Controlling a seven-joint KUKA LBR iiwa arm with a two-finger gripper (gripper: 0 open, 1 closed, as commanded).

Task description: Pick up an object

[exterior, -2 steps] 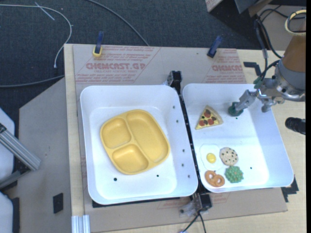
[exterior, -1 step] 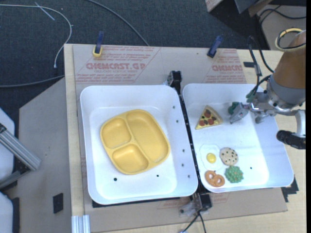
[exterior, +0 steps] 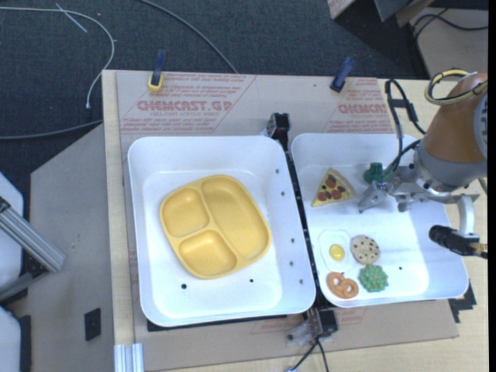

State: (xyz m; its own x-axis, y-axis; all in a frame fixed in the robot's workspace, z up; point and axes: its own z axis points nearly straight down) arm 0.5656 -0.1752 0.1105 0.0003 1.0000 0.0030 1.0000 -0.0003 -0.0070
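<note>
The right bin [exterior: 422, 273] holds toy foods. A pizza slice [exterior: 332, 188] lies near its upper left. Lower down are a fried egg [exterior: 336, 250], a cookie [exterior: 364, 248], a pretzel [exterior: 342, 285] and a green broccoli piece [exterior: 374, 278]. My gripper [exterior: 369, 194] reaches in from the right and hangs low over the bin, just right of the pizza slice and above the cookie. It has teal parts near its tip, and I see nothing held in it.
A yellow divided plate [exterior: 215, 225] lies in the left bin [exterior: 147, 169]. Black clamps [exterior: 278, 125] sit between the bins at the back. The arm's orange band [exterior: 457, 134] and cables hang over the right bin's far right side.
</note>
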